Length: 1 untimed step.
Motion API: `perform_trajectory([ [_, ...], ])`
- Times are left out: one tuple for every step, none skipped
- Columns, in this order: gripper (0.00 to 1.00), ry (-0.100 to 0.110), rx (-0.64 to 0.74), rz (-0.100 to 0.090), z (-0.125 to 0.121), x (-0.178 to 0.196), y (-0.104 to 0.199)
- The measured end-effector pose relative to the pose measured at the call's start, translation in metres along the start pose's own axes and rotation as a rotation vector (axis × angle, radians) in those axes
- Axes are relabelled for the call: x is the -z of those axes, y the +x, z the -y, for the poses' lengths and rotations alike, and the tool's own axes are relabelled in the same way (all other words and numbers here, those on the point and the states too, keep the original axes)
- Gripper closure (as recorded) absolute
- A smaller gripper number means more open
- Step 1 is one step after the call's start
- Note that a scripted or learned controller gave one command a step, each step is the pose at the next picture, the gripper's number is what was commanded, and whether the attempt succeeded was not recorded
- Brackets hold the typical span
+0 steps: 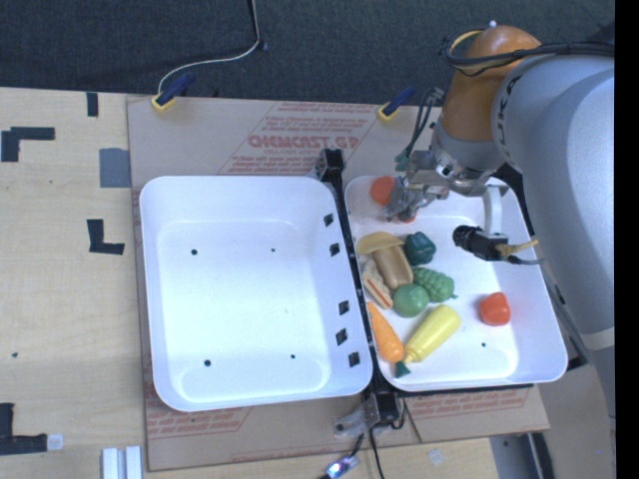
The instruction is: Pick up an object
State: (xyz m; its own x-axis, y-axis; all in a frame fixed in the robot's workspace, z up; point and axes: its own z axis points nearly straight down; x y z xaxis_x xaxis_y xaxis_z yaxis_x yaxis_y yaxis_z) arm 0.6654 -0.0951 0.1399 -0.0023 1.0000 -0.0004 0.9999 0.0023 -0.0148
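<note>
My gripper (402, 208) reaches down into the back left part of the right bin (529, 357), right beside a small red-orange piece (380, 189). Just in front of it lies a cluster of toy foods: a tan bread-like piece (389, 259), a dark green piece (419, 247), a green bumpy vegetable (435, 283), a round green piece (409, 299), a yellow corn (431, 332) and an orange carrot (385, 333). A red tomato (493, 309) sits apart at the right. Nothing shows between the fingers.
The left bin (235, 287) lies beside the right one, with black clips (344, 312) along the shared wall. A black cable piece (479, 240) hangs over the right bin. Both bins rest on cardboard (290, 138) held by blue-yellow clamps.
</note>
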Motion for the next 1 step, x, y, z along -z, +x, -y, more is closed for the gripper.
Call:
perform_trajectory([
  [1.0, -0.011, -0.003, 0.0, 0.0618, 0.0232, -0.0085],
])
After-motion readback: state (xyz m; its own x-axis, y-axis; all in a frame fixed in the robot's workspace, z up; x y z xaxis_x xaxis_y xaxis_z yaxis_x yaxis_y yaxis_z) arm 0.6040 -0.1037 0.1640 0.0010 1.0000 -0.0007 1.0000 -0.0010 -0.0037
